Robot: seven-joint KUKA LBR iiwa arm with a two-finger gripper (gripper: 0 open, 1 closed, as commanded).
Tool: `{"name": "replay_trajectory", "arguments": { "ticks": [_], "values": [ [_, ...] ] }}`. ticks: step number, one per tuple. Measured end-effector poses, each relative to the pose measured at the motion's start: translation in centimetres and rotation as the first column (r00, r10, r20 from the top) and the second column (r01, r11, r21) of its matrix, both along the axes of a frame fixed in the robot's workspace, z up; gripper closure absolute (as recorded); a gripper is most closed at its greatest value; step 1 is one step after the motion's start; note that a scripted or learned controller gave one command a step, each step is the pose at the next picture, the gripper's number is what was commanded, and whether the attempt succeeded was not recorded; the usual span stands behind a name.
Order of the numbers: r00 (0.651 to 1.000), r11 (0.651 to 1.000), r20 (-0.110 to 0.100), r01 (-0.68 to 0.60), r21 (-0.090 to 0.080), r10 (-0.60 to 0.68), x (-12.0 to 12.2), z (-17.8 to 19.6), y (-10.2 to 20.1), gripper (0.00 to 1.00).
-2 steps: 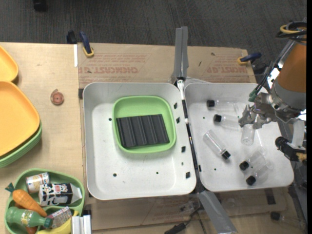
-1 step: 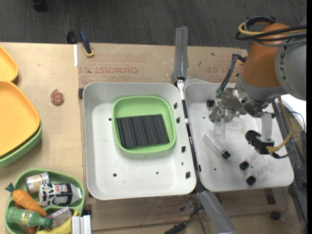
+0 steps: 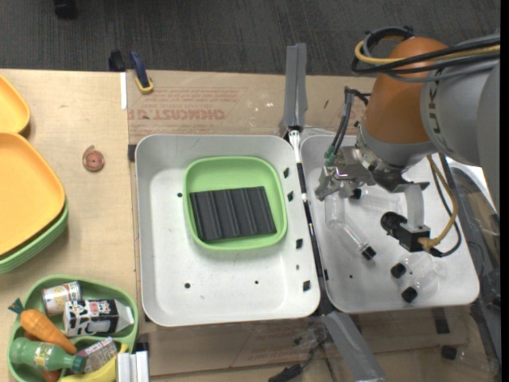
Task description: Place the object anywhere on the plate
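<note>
Two shallow white bins side by side on the bench: left bin (image 3: 159, 293), right bin (image 3: 453, 289). One square green plastic plate (image 3: 235, 165) in the upper middle of the left bin. One dark grey ribbed rectangular slab (image 3: 235, 213) lying flat on the green plate, inside its rim, nothing on top of it.

One grey arm with an orange band (image 3: 402, 94) reaching in from the right, hanging over the upper part of the right bin. One gripper (image 3: 332, 180) below the band, near that bin's left wall, well apart from the slab; open or closed, cannot tell, with cables and wrist parts crowding it. Nothing seen held in it.

In the right bin, a clear plastic tube-like piece (image 3: 346, 231) just below the gripper. Three small black caps (image 3: 408, 294) scattered across the lower floor; what they belong to, too faint to tell.

Between the bins, one upright grey metal bar (image 3: 296, 78) at the far edge. Behind the left bin, one cardboard sheet with red lettering (image 3: 191, 111) and one blue and yellow clamp (image 3: 141, 75). On the wooden bench to the left, one small pink round thing (image 3: 94, 159) and a stack of orange dishes (image 3: 28, 189) at the edge. At the lower left, one green bowl (image 3: 127, 318) holding toy food, among it one orange carrot (image 3: 44, 326).
</note>
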State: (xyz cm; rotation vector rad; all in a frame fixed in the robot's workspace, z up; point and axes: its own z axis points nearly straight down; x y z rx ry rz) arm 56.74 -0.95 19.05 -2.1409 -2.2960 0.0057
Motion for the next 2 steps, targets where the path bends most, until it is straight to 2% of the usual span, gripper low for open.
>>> {"name": "replay_trajectory", "arguments": {
  "ticks": [1, 2],
  "values": [
    [0.997, 0.997, -0.001, -0.076, 0.000, 0.076, -1.96, -0.03, 2.84, 1.00],
    [0.997, 0.997, 0.000, -0.076, 0.000, 0.076, -1.95, -0.02, 2.81, 0.00]
  ]
}}
